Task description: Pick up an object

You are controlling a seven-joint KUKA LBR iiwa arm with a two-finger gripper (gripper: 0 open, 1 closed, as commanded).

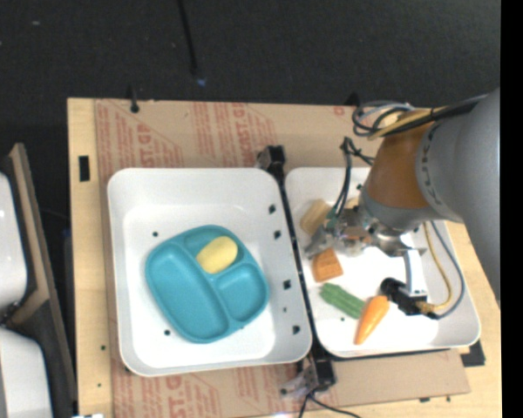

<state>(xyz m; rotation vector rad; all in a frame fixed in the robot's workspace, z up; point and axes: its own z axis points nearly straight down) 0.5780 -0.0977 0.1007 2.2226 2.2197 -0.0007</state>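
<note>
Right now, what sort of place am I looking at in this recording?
Probably a lab bench set up for robot grasping trials: two white bins side by side on a cardboard-covered bench, toy food such as a carrot, and a KUKA arm reaching in.

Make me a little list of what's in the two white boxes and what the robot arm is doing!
left bin: blue divided plate with a yellow food piece in one compartment
right bin: orange carrot, green vegetable, orange block, tan piece
arm: reaches in over the right bin
gripper: low, above the orange block and tan piece
held object: cannot tell
</note>
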